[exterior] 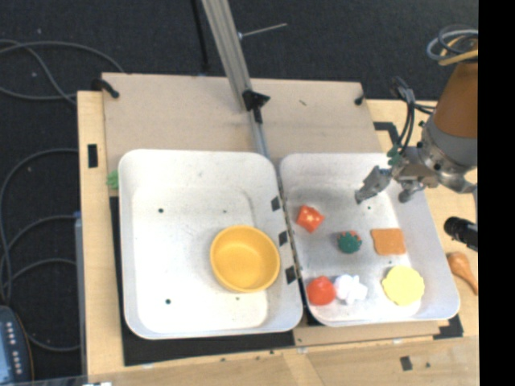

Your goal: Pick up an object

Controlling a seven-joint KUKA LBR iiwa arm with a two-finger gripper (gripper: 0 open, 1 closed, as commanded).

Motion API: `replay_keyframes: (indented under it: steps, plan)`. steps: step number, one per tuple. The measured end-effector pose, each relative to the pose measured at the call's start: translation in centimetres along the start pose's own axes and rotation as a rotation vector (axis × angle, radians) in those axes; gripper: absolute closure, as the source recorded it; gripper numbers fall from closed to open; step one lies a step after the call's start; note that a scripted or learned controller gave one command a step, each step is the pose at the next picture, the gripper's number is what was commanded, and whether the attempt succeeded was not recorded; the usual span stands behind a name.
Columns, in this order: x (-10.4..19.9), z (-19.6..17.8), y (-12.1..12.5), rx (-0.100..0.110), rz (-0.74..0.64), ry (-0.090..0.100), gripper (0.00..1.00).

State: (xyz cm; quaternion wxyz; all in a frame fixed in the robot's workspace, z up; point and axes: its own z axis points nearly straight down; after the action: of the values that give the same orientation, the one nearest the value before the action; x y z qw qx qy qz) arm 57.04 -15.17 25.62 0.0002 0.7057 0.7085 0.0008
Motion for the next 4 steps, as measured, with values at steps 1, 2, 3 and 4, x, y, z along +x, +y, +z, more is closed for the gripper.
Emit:
replay_keyframes:
  steps: [1, 2, 3, 4]
  plan:
    - [0.0, 0.0, 0.0, 0.000, 0.001, 0.000, 0.00]
    - [-0.3, 5.4, -1.1, 0.006, 0.005, -0.003, 0.00]
    - [-0.9, 9.8, -0.8, 0.005, 0.006, -0.004, 0.00]
    - [-1.1, 15.1, -0.9, 0.005, 0.005, -0.004, 0.00]
